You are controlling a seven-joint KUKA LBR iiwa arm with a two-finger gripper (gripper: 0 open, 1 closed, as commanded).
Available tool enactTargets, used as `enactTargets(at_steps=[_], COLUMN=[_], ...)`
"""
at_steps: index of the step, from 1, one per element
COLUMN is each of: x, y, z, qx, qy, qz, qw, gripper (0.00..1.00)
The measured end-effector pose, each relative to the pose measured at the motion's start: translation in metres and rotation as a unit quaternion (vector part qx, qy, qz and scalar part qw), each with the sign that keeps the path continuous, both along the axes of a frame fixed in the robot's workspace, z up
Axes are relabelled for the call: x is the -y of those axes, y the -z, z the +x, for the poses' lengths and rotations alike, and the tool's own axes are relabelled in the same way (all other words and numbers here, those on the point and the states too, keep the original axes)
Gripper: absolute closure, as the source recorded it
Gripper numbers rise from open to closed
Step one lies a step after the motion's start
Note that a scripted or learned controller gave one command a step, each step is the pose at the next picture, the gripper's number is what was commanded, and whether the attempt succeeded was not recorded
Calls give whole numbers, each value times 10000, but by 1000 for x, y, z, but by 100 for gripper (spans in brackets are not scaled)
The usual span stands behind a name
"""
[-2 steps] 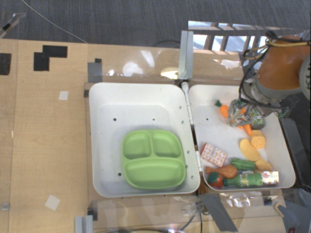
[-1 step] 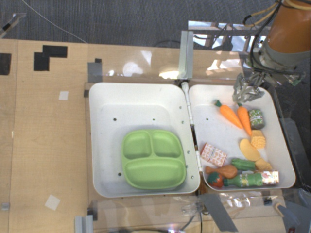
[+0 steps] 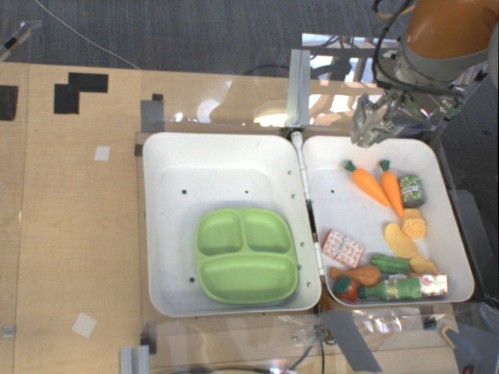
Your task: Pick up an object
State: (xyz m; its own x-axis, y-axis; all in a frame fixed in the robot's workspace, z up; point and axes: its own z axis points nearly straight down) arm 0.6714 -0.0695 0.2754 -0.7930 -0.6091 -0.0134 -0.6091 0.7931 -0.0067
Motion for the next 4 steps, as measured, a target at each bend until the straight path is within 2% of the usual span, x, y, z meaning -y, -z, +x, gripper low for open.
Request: enactTargets(at_steps=[1, 2, 3, 4], x=[-37, -38, 23, 20], y=[-5, -19, -1, -1], z=[-1, 1, -42, -41], qx=[-19, 43, -30, -27], qy=[271, 271, -867, -884], qz=[5, 14, -24, -18], qw=[9996, 9996, 9962, 9961], gripper=[100, 100, 100, 0])
